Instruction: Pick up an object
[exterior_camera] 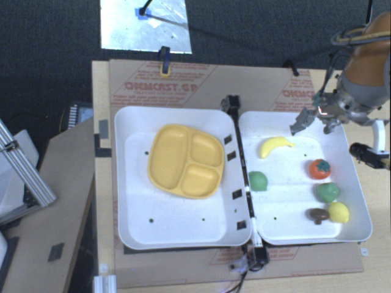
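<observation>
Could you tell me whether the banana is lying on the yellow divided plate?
No, the banana lies in the right bin, while the yellow plate sits in the left bin.

the arm (366, 72) is grey metal with a broad orange band just above the wrist. a pale cable loops over the orange part. below the band sits a silvery wrist block with a small red light on its side, and from it hang dark grey fingers (300, 124).
</observation>
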You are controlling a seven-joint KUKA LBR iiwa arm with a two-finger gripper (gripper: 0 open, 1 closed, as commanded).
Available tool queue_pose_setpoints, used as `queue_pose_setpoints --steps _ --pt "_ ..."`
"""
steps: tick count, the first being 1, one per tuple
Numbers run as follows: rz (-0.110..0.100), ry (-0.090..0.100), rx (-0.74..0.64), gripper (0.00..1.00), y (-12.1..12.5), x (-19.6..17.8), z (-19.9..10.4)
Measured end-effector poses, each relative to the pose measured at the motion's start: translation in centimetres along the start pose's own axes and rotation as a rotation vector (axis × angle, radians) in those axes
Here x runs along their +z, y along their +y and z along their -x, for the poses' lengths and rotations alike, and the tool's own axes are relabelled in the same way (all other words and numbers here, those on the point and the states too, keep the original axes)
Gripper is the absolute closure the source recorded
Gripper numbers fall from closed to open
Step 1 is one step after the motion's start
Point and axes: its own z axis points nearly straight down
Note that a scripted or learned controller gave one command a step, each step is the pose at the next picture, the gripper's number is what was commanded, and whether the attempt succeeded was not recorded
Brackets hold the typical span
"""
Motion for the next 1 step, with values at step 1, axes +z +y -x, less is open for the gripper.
queue_pose_setpoints --steps 1 --pt "0.000 0.000 0.002 0.00 0.10 6.26 -0.02"
